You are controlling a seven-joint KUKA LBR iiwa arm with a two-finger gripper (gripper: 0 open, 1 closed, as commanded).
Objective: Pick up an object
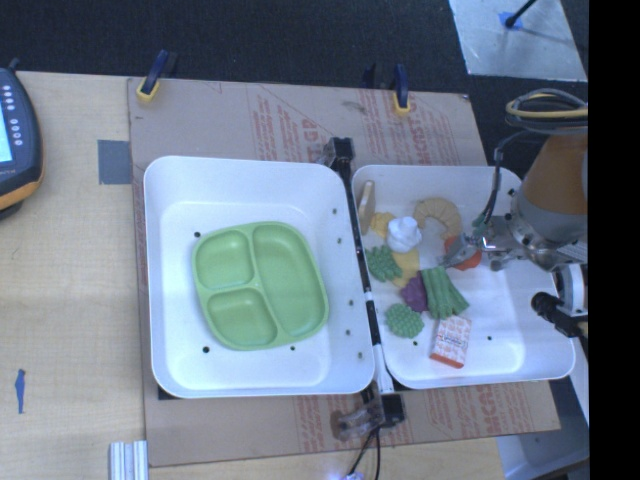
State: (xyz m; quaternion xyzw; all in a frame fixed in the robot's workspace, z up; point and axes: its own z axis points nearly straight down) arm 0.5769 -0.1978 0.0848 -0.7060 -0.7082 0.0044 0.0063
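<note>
Green divided plate (261,285) in left bin (170,183), blue clamps (400,87), handheld pendant (15,138)

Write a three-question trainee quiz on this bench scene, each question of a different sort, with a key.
1. True or false: the green divided plate lies in the same bin as the toy food.
2. Multiple choice: the small red-and-white carton lies at which part of the right bin? A) far edge B) near side C) outside it
3. Fill in: the arm comes in from the view's ____ side.

Key:
1. False; the plate sits alone in the left bin.
2. B.
3. Right.
</note>
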